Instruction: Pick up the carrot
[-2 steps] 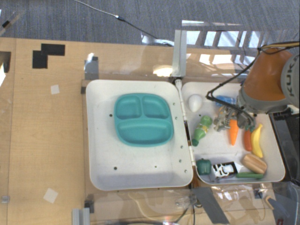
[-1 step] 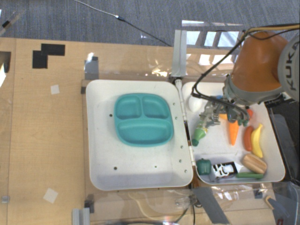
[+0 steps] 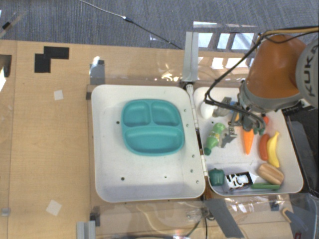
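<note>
The orange carrot (image 3: 247, 140) lies in the right bin (image 3: 294, 180), pointing toward the front edge. My gripper (image 3: 244, 130) hangs just above the carrot's thick far end, under the orange-banded wrist. One grey finger (image 3: 230, 135) stands left of the carrot and the other is at its right, so the gripper is open astride the top of it. The carrot rests on the bin floor. Its upper end is partly hidden by the gripper body.
Close to the carrot are a green vegetable (image 3: 215, 136) on the left, and a red piece (image 3: 263, 146) and a banana (image 3: 273, 150) on the right. A bread roll (image 3: 270, 173), green cup (image 3: 216, 177) and black-and-white item (image 3: 238, 180) lie nearer the front. The left bin (image 3: 107, 183) holds a teal divided plate (image 3: 152, 127).
</note>
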`<move>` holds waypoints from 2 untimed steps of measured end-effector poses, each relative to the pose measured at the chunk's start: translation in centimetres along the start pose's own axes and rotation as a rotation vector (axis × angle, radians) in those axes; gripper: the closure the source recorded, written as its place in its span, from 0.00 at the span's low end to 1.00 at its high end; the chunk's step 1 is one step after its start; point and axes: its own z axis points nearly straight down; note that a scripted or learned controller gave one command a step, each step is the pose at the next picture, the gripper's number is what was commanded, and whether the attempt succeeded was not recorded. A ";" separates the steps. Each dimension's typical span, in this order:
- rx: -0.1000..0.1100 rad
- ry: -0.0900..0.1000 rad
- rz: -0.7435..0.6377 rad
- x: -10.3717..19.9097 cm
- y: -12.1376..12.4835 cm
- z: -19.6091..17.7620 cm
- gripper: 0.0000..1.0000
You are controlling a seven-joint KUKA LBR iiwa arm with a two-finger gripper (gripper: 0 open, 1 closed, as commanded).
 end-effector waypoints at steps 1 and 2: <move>0.000 0.006 -0.184 1.1 -4.1 9.3 0.00; 0.003 -0.001 -0.405 -5.0 -11.0 8.2 0.00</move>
